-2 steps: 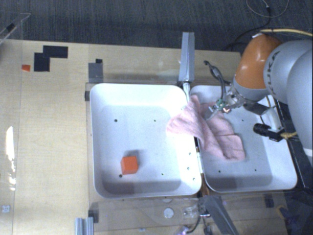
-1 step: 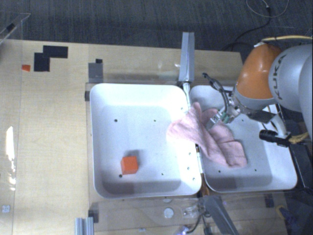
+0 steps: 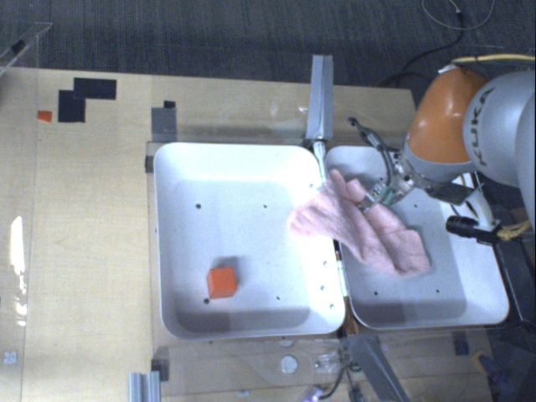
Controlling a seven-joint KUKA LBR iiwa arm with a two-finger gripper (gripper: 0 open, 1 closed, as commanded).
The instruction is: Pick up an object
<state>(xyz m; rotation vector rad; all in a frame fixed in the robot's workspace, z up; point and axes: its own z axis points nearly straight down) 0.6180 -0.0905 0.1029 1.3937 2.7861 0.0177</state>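
A pink cloth [image 3: 368, 229] lies stretched across the divider between the two bins, with its left end over the left bin [image 3: 180, 224] and its right end in the right bin [image 3: 469, 300]. My gripper [image 3: 373, 198] sits at the cloth's upper middle, shut on a bunched fold of the fabric. The cloth's folds rise toward the fingers. A small orange cube [image 3: 222, 282] rests in the lower left part of the left bin, far from the gripper.
A metal post [image 3: 320, 99] stands at the far end of the divider between the bins. The arm's orange band [image 3: 440, 115] hangs over the right bin's upper right corner. Black and orange markers [image 3: 79, 99] lie on the bench at far left.
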